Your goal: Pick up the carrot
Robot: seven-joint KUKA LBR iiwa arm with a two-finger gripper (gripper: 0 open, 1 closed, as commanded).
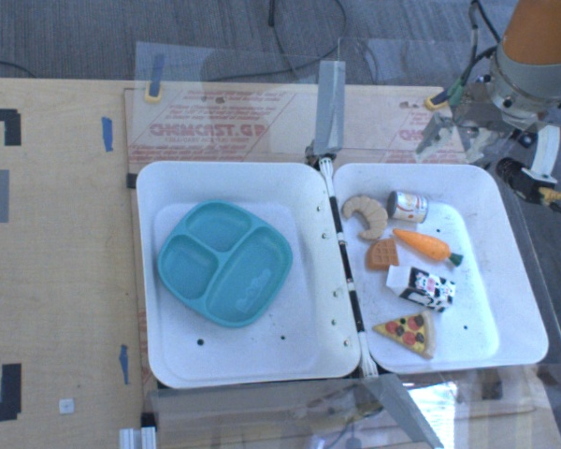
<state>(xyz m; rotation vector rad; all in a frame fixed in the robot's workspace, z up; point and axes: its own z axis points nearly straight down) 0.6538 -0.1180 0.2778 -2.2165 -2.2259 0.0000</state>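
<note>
— Location of the small orange toy carrot with the green stub end (424,244)?

— Camera view: lying flat in the right-hand shallow white bin (514,344), slanted, green tip toward the lower right. Just beside a silver tin can (410,206) above, a tan croissant (366,213) to the left, a brown square cracker (382,253) below-left, a black-and-white carton (422,287) below.

— Handling?

— Probably light, rigid plastic, smooth, tapered; likely to slip or roll. Best pinched across the thick orange middle, away from the can.

— State of the hand (453,124)?

— Hanging over the tabletop behind the bin, well apart from the carrot, carrying nothing; apart or together, cannot tell.
</note>
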